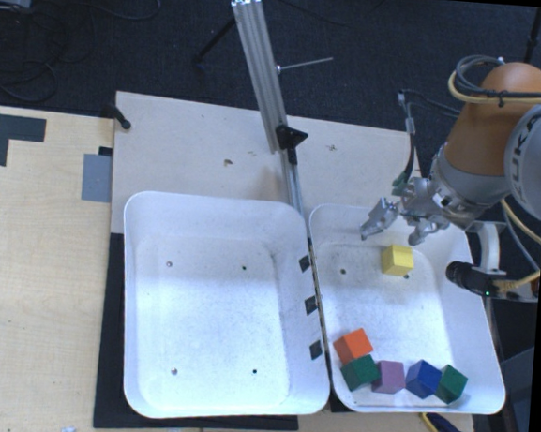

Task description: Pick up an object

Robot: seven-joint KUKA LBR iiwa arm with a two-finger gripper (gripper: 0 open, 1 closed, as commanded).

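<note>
Bench surface [31, 265]: light wood at the far left, with dark grey patches near its upper edge at about 10 o'clock from the left bin.

Left bin [158, 212]: shallow, white, sitting on a dark mat. A few small dark specks mark its floor.

Aluminium rail [262, 73]: a slanted extruded bar rises from the junction of the two bins toward 12 o'clock, topped with a checkered tag and carrying a black bracket about midway along it. Three small black clips sit along the shared edge between the bins.

Right bin [473, 317]: shallow, white, touching the left bin along that edge. Contents as follows. Yellow cube [397, 260]: alone in the upper half of the bin, well apart from the other blocks. At the bin's 6 o'clock edge lies a cluster: orange cube [353, 344], with a dark green cube [359, 371] touching it just below; then, in a row running rightward, a purple cube [390, 376], a blue cube [423, 378] and a second green cube [452, 383], each just beside its neighbour.

Gripper [397, 225]: positioned just at 12 o'clock from the yellow cube, fingers spread apart, one on each side above the cube's top edge. Nothing sits between the fingers. The grey arm with its orange band [501, 108] enters from 3 o'clock.
</note>
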